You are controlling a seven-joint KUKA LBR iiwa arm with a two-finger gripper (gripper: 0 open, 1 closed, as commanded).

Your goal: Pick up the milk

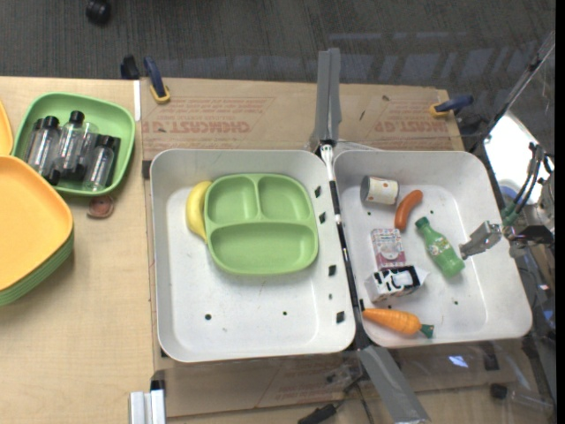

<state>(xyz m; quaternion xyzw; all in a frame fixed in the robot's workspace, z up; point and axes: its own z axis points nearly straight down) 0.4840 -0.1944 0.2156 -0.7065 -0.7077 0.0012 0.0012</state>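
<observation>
Hovering at the right bin's edge, gripper jaw state unreadable; milk lying left of jaws, bottle just beside.

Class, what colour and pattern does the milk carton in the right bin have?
White with black, cow-like patches, on the milk carton, seen in the camera view.

Both bins are white. The left bin holds a pale green divided tray, with a yellow thing showing at the tray's left edge. In the right bin, above the milk carton, which is black and white in cow patches, lies a pink and white packet. Right of the carton is a green bottle; below it, an orange carrot with a green stub. Farther above the carton are an orange-red sausage and a cream cup.
</observation>
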